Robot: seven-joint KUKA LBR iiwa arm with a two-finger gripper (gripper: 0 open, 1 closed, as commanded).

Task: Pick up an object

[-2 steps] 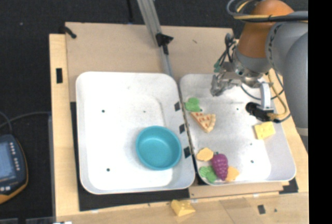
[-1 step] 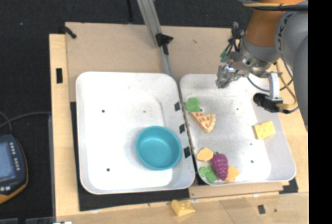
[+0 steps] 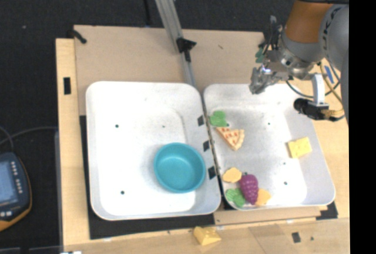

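My gripper (image 3: pixel 258 83) hangs over the far edge of the right bin (image 3: pixel 267 103), above its back rim and away from every object. In that bin lie a pizza-slice toy (image 3: pixel 231 137) with a green piece (image 3: pixel 218 118) just behind it, a yellow block (image 3: pixel 299 147) near the right wall, and a cluster at the front left corner: purple grapes (image 3: pixel 249 187), a yellow piece (image 3: pixel 232 174), a green piece (image 3: pixel 234 196) and an orange piece (image 3: pixel 262 196). A teal bowl (image 3: pixel 179 167) stands in the left bin (image 3: pixel 117 106).
A slanted metal rod (image 3: pixel 167 12) runs down from the top to the gap between the bins. A yellow wedge (image 3: pixel 206 236) lies on the bench in front of the bins. A handheld pendant (image 3: pixel 12 185) sits at the far left.
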